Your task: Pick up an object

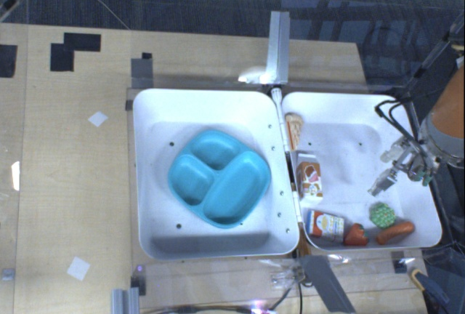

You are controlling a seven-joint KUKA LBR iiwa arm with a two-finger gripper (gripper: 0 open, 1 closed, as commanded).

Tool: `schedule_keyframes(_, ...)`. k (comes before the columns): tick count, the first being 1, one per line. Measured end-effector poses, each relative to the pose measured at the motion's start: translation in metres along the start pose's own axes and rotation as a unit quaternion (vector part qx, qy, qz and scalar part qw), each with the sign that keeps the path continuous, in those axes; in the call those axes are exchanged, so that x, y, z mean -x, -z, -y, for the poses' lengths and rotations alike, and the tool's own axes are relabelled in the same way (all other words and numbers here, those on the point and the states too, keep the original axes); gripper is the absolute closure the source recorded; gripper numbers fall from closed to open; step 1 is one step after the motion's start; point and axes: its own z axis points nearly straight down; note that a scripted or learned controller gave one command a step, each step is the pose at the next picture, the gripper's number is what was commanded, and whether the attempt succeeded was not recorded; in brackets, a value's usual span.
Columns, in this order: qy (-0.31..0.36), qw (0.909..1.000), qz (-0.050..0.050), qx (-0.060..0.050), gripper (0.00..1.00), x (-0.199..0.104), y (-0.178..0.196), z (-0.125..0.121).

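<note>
My gripper point(386, 171) hangs over the right side of the right bin point(341, 120), open, with nothing between its fingers. Just below it lies a green knobbly ball point(382, 215), and beside that an orange-red sausage shape point(396, 232) against the front wall. A small red item point(356, 235) and a flat printed box point(325, 224) sit in the front left corner. A brown and white carton point(309, 178) and a tan stick-shaped item point(293, 131) lie along the bin's left wall.
The left bin point(156, 116) holds a blue divided plate point(219, 178). A metal post point(279, 47) stands behind the seam between the bins. A black cable point(396, 113) loops above the gripper at the right bin's back corner.
</note>
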Motion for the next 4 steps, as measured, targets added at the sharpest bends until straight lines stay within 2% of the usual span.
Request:
schedule_keyframes(1,-0.065,0.9979,0.002,0.001,0.0,-0.036,-0.049,0.024)
schedule_keyframes(2,-0.147,0.9891,0.0,0.001,0.0,0.066,-0.052,-0.093)
schedule_keyframes(3,-0.032,0.9995,0.002,0.001,0.0,-0.009,-0.05,-0.109)
schedule_keyframes(4,-0.032,0.9995,0.006,0.004,1.0,-0.007,-0.037,-0.112)
